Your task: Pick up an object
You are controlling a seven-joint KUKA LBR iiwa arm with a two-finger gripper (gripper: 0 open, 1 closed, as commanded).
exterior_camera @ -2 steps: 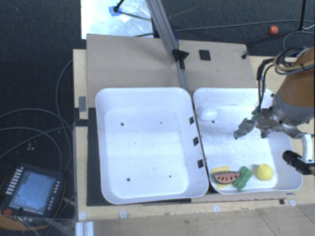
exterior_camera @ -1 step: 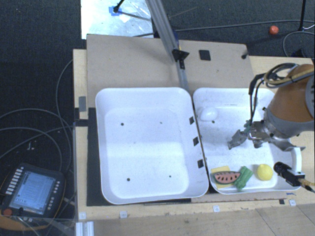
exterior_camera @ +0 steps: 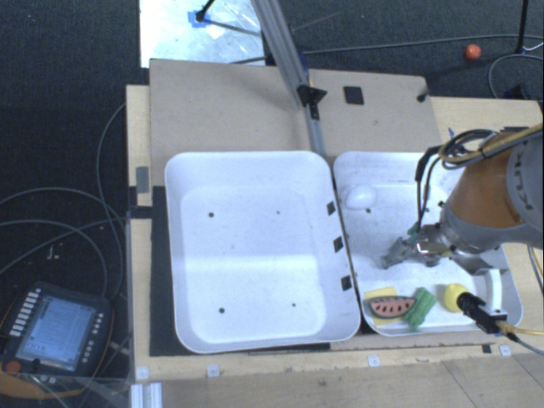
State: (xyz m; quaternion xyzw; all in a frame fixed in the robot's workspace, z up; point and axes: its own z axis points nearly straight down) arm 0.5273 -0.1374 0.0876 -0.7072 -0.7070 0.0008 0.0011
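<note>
You see a dark carpet floor and a beige bench [exterior_camera: 229,100] carrying two white bins. The left bin [exterior_camera: 255,245] is the landmark. To its right, the right bin [exterior_camera: 382,181] contains one watermelon slice [exterior_camera: 389,304], red with green rim, near the front wall. The gripper [exterior_camera: 393,258] hovers above; its fingers I cannot tell.

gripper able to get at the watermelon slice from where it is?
Probably yes. The gripper hangs over the right bin, with the watermelon slice just nearer the front wall, uncovered; a green toy touches its right end.

Arm [exterior_camera: 489,198] reaching from right, wrist low, angled left.
</note>
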